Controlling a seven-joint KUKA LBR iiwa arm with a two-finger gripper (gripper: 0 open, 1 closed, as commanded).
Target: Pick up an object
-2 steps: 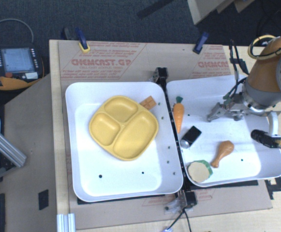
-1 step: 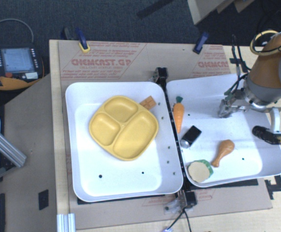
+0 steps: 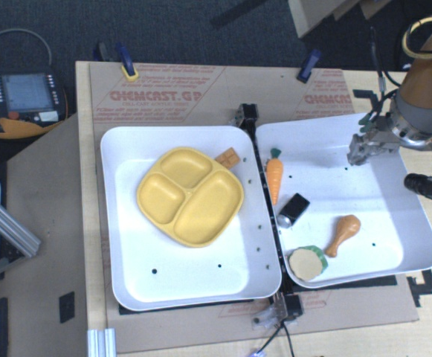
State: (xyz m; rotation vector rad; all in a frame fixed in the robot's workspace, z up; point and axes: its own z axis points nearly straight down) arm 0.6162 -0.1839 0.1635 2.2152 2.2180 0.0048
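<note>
Round flat sandwich-like toy (image 3: 307, 262) at right bin's (image 3: 405, 255) 7 o'clock; smooth drumstick (image 3: 342, 234) beside it, tapered carrot (image 3: 274, 178) at 10 o'clock. Gripper (image 3: 358, 152) hovers at 1 o'clock. Glossy yellow three-compartment plate (image 3: 190, 195) fills left bin (image 3: 126, 259).

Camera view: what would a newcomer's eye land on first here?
The big yellow divided plate fills much of the left bin, with a small brown block at its upper right edge. In the right bin, a toy carrot lies along the left wall and a drumstick near the front, while the gripper hovers at the back.
</note>
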